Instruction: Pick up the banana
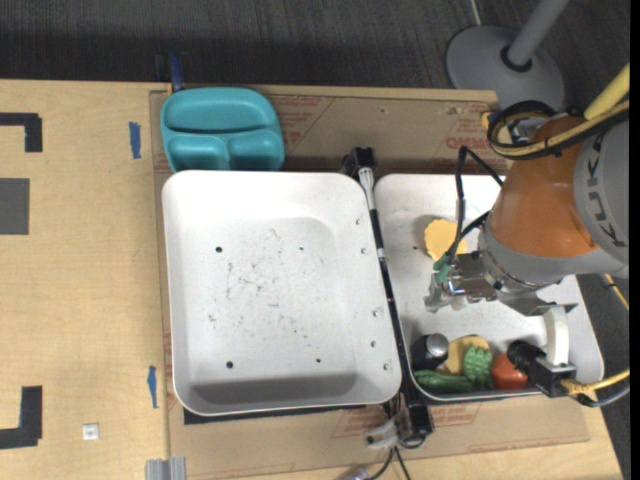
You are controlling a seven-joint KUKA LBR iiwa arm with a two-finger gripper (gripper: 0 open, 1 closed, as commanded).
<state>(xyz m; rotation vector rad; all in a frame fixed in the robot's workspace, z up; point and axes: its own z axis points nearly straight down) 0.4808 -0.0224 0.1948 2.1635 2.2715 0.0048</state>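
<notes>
Over the right bin (408, 278), the end effector (452, 286) hangs low at about mid-length, on the side toward the left bin (185, 268). It points down at bare white floor. From this slanted view I cannot tell whether it is open or closed, and nothing shows in its grasp. The grey arm (545, 218) with its orange band reaches in from the right and covers much of that bin's right half.

At the near end of the right bin lies a tight cluster of small things. The banana (470, 351), as far as I can make out, is the short yellow piece in the middle of that cluster, near the end effector but apart from it. A round silver and black piece (433, 348) sits just to its left. A green pod (438, 378) lies along the near wall below, another green piece (479, 368) touches the banana, and a red piece (508, 373) lies to the right.

A yellow disc (438, 236) lies on the far side of the end effector, partly crossed by a cable.

A teal tray (222, 128) rests on the bench (80, 268) beyond the left bin.
</notes>
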